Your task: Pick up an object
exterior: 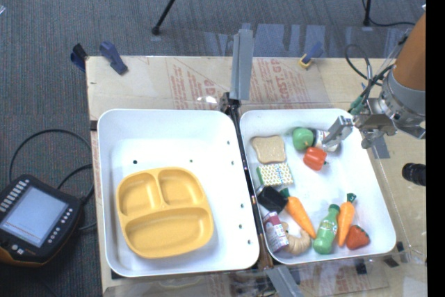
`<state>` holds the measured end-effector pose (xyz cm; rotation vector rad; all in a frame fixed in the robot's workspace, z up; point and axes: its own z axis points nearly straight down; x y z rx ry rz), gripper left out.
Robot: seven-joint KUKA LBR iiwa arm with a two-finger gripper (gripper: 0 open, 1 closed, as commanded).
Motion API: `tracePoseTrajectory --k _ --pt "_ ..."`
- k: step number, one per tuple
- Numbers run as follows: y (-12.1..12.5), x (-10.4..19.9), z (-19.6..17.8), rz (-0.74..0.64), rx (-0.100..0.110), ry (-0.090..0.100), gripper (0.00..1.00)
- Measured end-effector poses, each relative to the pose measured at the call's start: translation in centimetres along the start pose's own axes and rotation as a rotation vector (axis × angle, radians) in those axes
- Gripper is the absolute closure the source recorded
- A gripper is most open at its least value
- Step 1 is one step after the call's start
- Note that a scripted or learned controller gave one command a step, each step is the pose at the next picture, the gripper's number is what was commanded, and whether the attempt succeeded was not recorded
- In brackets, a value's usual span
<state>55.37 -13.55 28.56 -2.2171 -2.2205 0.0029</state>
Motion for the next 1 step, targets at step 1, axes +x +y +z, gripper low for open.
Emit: tracePoseTrajectory --k 1 --pt "-4.2 -1.55 9.97 0.005 0.009 0.002 0.0"
